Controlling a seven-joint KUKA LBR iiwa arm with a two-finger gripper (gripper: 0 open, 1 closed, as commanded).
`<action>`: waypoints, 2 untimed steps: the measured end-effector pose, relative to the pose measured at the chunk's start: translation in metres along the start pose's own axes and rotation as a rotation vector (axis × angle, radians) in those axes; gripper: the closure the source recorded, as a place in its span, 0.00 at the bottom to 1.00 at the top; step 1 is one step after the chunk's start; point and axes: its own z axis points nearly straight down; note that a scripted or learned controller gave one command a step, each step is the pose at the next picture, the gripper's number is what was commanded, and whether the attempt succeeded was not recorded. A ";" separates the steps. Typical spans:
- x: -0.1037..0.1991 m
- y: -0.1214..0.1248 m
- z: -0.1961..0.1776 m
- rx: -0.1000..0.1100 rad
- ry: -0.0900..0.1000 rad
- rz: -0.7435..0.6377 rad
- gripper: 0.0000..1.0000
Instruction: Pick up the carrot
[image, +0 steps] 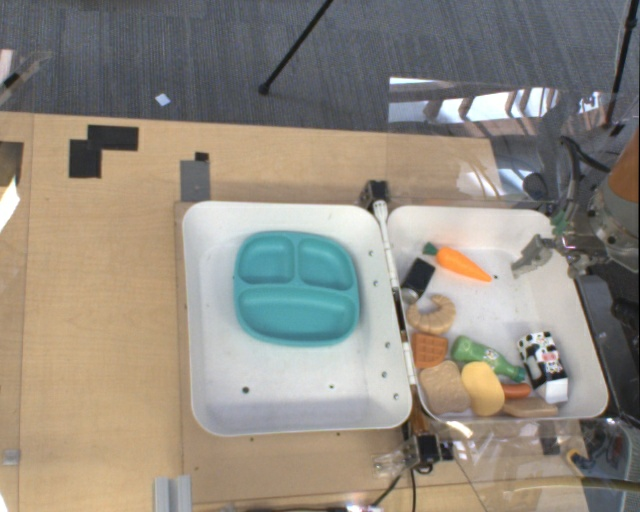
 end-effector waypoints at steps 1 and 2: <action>0.027 0.034 0.114 -0.009 -0.002 0.002 0.00; 0.067 0.074 0.117 0.029 -0.001 0.214 0.00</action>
